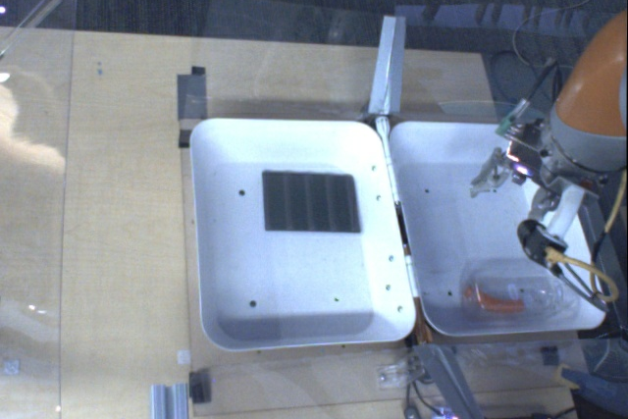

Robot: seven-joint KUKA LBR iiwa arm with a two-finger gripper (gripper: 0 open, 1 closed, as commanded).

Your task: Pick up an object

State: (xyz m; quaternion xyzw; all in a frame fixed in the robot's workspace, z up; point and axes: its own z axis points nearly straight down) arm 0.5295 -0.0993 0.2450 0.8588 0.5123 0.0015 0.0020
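Left bin (211, 240) carries a dark ribbed rectangular pad (311, 201) near its middle, lying flat. Right bin (432, 211) has a clear plastic object with an orange part inside (505, 294), lying on its side near the front right corner. Gripper (494, 174) hangs above the right bin's back area, well apart from that object, with nothing held; whether it is open or closed — cannot tell.

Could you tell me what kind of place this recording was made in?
Probably a robotics lab's grasping bench: a wooden benchtop bears two shallow white bins, a KUKA arm reaches over the right one, and loose cables trail nearby.
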